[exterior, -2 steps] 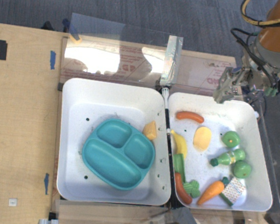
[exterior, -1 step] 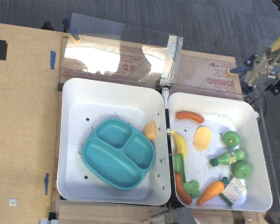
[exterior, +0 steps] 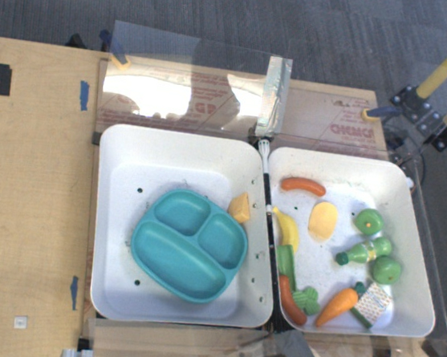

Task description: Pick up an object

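From the camera above the table, you look down on the right bin (exterior: 418,238), which holds small toy foods: a sausage (exterior: 303,186), banana (exterior: 286,227), yellow lemon (exterior: 323,221), green apple (exterior: 368,222) and carrot (exterior: 337,304). They look light, hard and slick. The lemon lies apart, so take it across its narrow middle. The left bin (exterior: 115,201) holds a teal divided plate (exterior: 189,246). The tool's state you cannot tell.

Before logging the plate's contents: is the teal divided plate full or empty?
Empty: all three compartments of the teal divided plate show bare teal.
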{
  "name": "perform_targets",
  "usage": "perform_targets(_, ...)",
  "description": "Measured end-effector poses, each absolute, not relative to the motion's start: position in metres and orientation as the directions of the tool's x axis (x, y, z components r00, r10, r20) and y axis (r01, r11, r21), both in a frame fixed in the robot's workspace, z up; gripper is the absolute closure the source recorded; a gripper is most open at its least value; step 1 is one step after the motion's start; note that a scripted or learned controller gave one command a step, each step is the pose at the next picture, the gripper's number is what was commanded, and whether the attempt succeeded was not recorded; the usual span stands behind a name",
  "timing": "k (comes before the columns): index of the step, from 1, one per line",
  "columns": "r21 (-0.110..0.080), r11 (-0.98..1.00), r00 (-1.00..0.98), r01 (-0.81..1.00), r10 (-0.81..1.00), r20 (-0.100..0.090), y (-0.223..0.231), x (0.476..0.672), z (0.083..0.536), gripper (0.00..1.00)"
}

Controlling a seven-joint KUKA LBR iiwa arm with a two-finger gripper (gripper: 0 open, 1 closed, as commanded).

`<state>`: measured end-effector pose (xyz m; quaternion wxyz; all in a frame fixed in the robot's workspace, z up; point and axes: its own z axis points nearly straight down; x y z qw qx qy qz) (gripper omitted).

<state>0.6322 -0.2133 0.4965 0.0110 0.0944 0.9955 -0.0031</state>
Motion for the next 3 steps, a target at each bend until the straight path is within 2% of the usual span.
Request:
perform_targets(1, -0.003, 0.991, -0.991, -0.132, -0.132, -0.01, -0.194, 0.645, 0.487, 1.0)
perform_targets(3, -0.01, 0.991, -0.991, -0.132, -0.132, -0.035, -0.192, 0.647, 0.515, 1.0)
